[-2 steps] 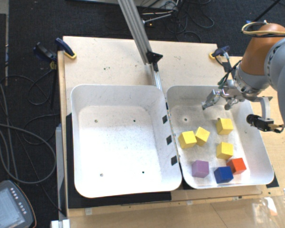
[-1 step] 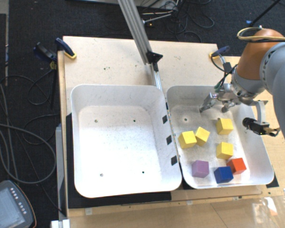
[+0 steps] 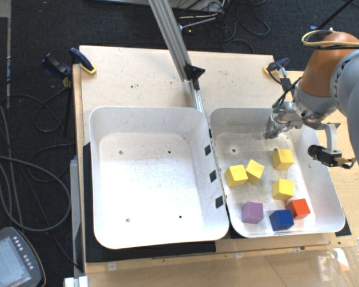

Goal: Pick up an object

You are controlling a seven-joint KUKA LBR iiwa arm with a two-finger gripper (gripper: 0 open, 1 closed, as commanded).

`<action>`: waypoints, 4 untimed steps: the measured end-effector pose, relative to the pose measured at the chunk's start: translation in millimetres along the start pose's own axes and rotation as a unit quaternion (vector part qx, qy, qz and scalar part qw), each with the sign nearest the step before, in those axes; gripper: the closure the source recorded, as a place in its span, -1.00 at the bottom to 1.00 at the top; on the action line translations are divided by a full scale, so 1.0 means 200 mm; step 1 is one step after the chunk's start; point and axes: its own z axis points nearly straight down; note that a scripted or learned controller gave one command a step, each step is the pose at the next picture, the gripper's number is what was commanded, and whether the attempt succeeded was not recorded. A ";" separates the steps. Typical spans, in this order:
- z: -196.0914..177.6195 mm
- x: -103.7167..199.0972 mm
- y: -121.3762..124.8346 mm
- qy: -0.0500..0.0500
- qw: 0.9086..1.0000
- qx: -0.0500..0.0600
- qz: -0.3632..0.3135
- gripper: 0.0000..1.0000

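The right bin (image 3: 323, 217) holds several small blocks. Yellow ones lie at the upper right (image 3: 283, 158), in the middle (image 3: 255, 170), beside it to the left (image 3: 236, 174) and lower right (image 3: 283, 189). A purple block (image 3: 252, 211), a blue block (image 3: 281, 219) and an orange block (image 3: 298, 208) sit near the front wall. My gripper (image 3: 274, 128) hangs over the back part of the right bin, up and left of the nearest yellow block and apart from it. Nothing shows between its fingers.
The left bin (image 3: 102, 178) stands beside the right one, their walls meeting at the middle. A slanted metal pole (image 3: 170, 31) rises from the bench behind the bins. Clamps (image 3: 81, 61) sit at the bench's back corners. A black fitting (image 3: 328, 155) sticks out by the right bin's rim.
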 end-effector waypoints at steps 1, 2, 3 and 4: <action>-0.29 -0.05 0.01 0.000 1.000 -0.003 0.003 1.00; -0.53 -0.07 -0.01 0.000 1.000 -0.003 0.003 1.00; -0.75 -0.09 0.00 0.000 1.000 -0.002 0.002 1.00; -0.74 0.12 -0.08 0.002 1.000 0.001 -0.001 1.00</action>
